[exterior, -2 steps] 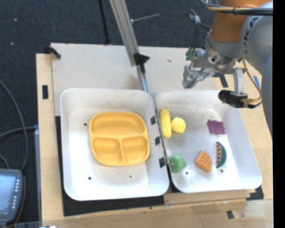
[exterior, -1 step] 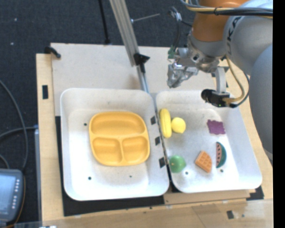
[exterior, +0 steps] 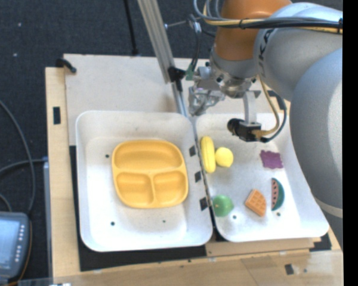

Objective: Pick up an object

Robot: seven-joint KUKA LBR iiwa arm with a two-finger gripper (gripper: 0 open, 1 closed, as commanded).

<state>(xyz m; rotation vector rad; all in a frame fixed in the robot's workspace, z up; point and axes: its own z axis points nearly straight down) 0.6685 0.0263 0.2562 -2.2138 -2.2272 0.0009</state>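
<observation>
Approach step: arm poised over the back of the right bin, nothing picked up.

The left bin (exterior: 95,231) holds a yellow divided tray (exterior: 149,173). Along the wall between the bins, inside the right bin (exterior: 298,219), lie a yellow banana (exterior: 207,154) touching a yellow lemon (exterior: 224,157), with a green round fruit (exterior: 222,205) nearer the front. Further right sit an orange waffle piece (exterior: 256,202), a purple piece (exterior: 271,158) and a watermelon slice (exterior: 277,194). The gripper (exterior: 201,103) hangs above the bin's back left corner; whether its claw is apart or together cannot be told. By judgement, the next move calls for descent over one item, likely the banana, the nearest.
</observation>
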